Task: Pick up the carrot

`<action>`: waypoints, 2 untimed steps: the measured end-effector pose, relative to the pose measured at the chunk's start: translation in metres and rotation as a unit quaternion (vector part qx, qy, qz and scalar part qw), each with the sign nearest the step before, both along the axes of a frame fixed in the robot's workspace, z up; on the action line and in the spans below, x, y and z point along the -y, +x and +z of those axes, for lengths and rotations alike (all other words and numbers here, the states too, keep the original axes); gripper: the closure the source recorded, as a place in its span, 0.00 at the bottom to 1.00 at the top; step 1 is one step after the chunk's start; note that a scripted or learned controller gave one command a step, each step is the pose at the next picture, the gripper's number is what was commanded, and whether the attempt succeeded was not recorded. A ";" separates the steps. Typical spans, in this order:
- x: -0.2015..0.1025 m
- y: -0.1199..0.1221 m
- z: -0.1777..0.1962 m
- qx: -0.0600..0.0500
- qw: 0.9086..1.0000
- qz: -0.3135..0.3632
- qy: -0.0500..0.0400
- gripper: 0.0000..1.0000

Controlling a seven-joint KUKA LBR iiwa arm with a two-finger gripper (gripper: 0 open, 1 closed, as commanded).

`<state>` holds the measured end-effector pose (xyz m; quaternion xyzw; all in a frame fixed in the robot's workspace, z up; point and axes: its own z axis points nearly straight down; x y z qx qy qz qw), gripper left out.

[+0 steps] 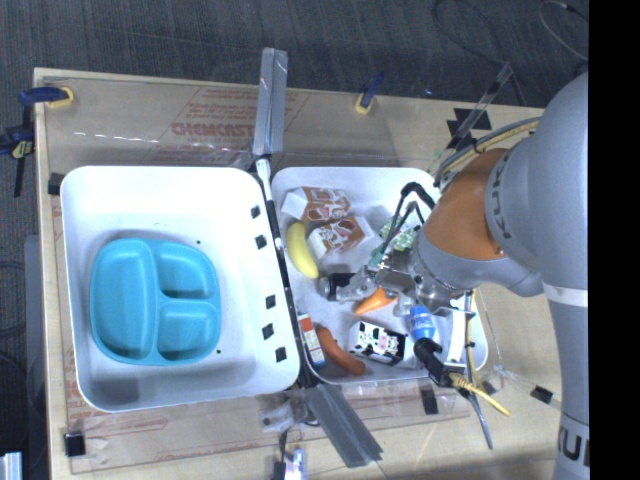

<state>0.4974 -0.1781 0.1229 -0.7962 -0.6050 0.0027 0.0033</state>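
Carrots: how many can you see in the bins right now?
1. The carrot lies mid right bin, just beside the gripper. The arm covers part of that bin, so more may be hidden.

The desk (150,118) carries two shallow white bins side by side. The left bin (90,193) holds a light blue divided plate (155,301) with three compartments, lying flat toward the bin's left half. In the right bin (300,183), a yellow banana (301,250) lies near the left wall, just beside two brown and white snack packets (330,218) at the bin's far end. A brown sausage-shaped item (340,360) rests near the front wall, next to a small red-labelled piece (312,343). A black and white patterned card (377,341) sits just right of them. A blue clamp (370,94) grips the desk's far edge.
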 end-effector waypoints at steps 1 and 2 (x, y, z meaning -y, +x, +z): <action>0.021 0.015 -0.031 0.003 0.999 0.037 0.000 0.00; 0.021 0.015 -0.023 0.001 0.999 0.039 0.001 1.00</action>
